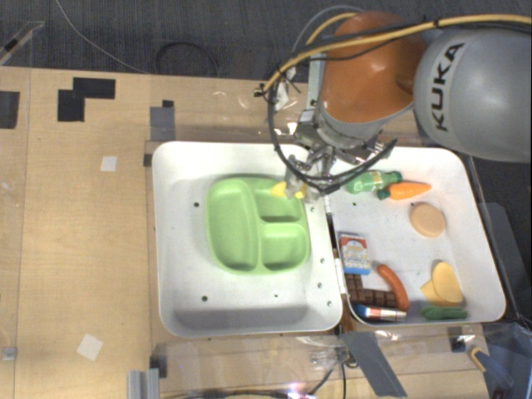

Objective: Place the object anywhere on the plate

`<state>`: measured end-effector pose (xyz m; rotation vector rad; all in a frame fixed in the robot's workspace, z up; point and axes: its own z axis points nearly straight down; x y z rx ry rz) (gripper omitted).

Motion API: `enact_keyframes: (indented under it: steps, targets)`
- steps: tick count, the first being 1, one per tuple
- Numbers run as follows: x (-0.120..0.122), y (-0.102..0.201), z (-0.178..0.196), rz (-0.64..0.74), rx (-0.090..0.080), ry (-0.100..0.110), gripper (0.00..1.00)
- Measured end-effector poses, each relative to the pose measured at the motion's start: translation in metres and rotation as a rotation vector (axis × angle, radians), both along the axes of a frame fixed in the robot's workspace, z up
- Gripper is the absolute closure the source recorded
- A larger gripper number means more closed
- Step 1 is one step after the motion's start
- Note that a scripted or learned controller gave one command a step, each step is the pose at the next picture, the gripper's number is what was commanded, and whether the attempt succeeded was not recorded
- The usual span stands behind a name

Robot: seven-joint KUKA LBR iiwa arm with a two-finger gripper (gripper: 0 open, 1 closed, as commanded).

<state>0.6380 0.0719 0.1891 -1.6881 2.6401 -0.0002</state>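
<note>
green plate (249, 227) in left bin (179, 223)

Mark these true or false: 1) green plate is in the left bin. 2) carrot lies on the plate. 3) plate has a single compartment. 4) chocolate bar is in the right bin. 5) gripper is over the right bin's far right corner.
1) True: the green plate lies in the left bin.
2) False: the carrot lies in the right bin.
3) False: it is divided into several compartments.
4) True: the chocolate bar lies near its front edge.
5) False: the gripper hangs at the plate's right rear edge, with something yellow at its tip.
</note>
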Motion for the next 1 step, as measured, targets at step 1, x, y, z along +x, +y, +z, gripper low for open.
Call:
enact_keyframes:
  steps: [1]
  targets:
    - [0.0004, -0.0001, 0.0007, -0.001, 0.0, -0.001, 0.0]
